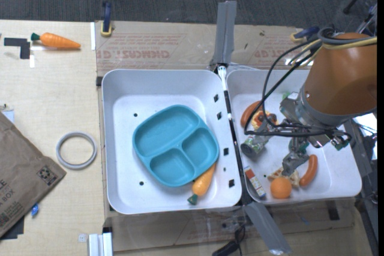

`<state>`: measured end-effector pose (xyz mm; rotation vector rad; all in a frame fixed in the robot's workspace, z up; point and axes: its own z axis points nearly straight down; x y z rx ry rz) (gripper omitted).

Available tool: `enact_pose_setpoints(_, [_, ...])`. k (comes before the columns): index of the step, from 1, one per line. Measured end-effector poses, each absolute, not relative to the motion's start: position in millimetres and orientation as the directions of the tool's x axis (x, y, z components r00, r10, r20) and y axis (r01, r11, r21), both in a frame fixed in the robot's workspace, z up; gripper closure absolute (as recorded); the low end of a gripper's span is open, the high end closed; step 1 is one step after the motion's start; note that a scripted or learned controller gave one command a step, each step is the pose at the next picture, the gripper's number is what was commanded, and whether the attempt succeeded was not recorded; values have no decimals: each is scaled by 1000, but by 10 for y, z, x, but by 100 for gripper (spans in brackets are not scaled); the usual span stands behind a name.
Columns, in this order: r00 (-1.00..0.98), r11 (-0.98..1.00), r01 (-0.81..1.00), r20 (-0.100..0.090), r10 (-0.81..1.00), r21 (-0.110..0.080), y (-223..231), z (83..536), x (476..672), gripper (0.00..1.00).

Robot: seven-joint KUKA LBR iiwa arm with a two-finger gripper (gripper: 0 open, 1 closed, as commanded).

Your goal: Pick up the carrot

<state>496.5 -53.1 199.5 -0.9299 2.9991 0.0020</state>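
Camera view: orange carrot (203, 183), green tip nearward, leans on blue divided plate (174, 145) in left bin (114, 129); gripper (292, 166) over right bin's (342, 186) toy food, grip unclear.

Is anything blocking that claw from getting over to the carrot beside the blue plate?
Yes. The gripper hangs over the right bin, while the carrot lies in the left bin, leaning on the blue tray. The bins' adjoining walls stand between them, so it must cross above.

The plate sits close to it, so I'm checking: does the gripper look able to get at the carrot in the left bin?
Probably yes. The carrot lies uncovered, its upper end against the blue plate; the gripper hangs over the right bin.
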Motion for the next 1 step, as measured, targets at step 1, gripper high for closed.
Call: enact_pose_setpoints(1, [-322, 322, -947, -3, -947, 1, -730, 1911, 4930, 0])
